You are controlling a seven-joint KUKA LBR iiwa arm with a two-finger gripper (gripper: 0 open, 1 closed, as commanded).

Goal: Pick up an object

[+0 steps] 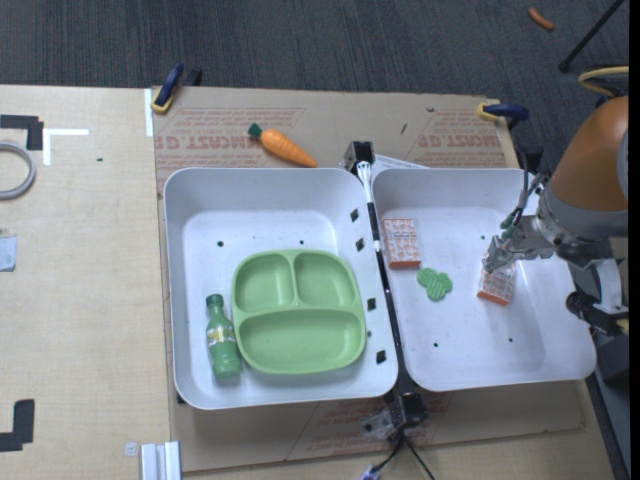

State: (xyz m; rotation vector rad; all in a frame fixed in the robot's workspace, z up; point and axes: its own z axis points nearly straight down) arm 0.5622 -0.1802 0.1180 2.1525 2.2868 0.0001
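Note:
My gripper (497,264) is low over the right bin (560,363), reaching in from the right. Its tip meets the top edge of a small red and white packet (496,288) that sits slightly tilted. Whether the packet is gripped or just lies on the bin floor under the tip is unclear. A green ridged round piece (435,284) lies just left of the packet. Further left, near the bin's left wall, is a red and white box (401,241).
The left bin (190,208) holds a green divided plate (298,311) and a green bottle (222,336) lying beside it. A toy carrot (283,145) rests on the cardboard behind the bins. Clamps sit at the cardboard's back corners.

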